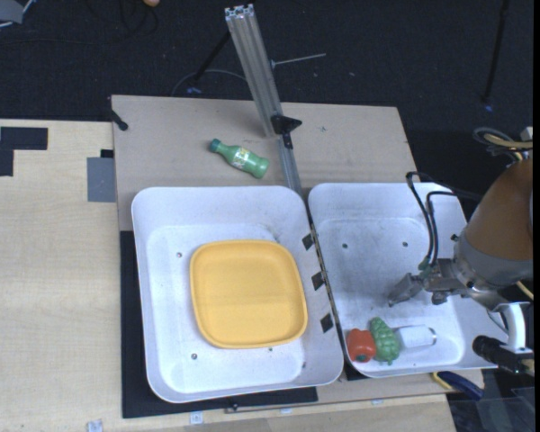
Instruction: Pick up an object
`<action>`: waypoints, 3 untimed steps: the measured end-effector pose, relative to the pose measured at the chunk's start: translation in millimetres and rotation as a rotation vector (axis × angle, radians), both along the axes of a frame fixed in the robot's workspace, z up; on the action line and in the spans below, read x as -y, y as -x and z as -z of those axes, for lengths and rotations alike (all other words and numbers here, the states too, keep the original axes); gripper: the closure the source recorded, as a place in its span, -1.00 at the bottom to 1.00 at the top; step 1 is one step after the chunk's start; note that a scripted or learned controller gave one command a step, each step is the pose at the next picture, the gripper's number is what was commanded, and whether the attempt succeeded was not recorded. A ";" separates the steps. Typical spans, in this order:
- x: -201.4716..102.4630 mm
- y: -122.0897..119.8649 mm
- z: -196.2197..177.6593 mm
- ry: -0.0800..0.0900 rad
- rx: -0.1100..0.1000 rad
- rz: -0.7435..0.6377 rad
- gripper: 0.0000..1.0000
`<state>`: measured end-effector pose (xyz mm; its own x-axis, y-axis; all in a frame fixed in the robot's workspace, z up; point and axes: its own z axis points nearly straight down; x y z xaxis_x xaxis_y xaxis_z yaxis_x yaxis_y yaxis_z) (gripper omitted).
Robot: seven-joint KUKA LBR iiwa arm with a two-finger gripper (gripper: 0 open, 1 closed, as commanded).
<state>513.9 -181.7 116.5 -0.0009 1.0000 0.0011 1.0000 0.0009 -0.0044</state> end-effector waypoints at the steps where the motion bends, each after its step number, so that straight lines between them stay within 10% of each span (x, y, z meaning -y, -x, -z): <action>1: 1.8 -0.6 -12.1 0.001 0.004 0.003 1.00; 3: 9.2 4.5 -106.3 0.002 0.008 0.001 1.00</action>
<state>509.4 -190.9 222.7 0.0004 1.0000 -0.0012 1.0000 -0.0004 0.0039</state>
